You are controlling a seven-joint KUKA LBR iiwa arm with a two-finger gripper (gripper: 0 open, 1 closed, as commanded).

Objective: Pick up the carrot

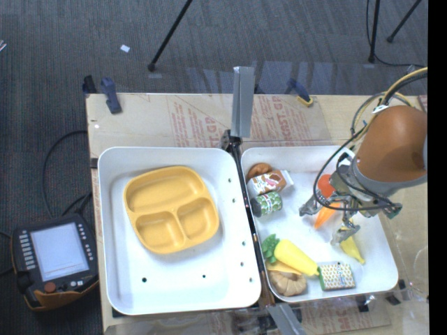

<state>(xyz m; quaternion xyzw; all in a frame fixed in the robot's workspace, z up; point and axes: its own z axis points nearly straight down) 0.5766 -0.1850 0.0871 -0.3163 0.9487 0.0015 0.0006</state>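
Where the right-hand bin [388, 257] meets the arm's reach, the carrot [323, 202] lies tilted, its orange body running from upper right to lower left in the upper middle of that bin. Directly over it hangs the gripper [336, 212], whose two fingers are spread apart and straddle the carrot's lower end without visibly clamping it (the wrist above, a broad orange band [394, 144], hides part of the carrot's far side). Just beside the right finger sits a small yellow wedge-shaped toy [353, 249], pointing toward the bin's front right corner.

Toward the bin's left wall stand a small red-and-white can [269, 183] and, just below it, a green-labelled can [267, 204], with a brown bread-like piece [258, 169] behind them. Nearer the front lie a yellow corn cob with green leaves [292, 255], a brown pastry [288, 283] and a speckled rectangular sponge [336, 276].

Across the divider, the left bin [119, 285] holds a yellow three-compartment tray [171, 208]. Off the bench at lower left rests a teach pendant [54, 258].
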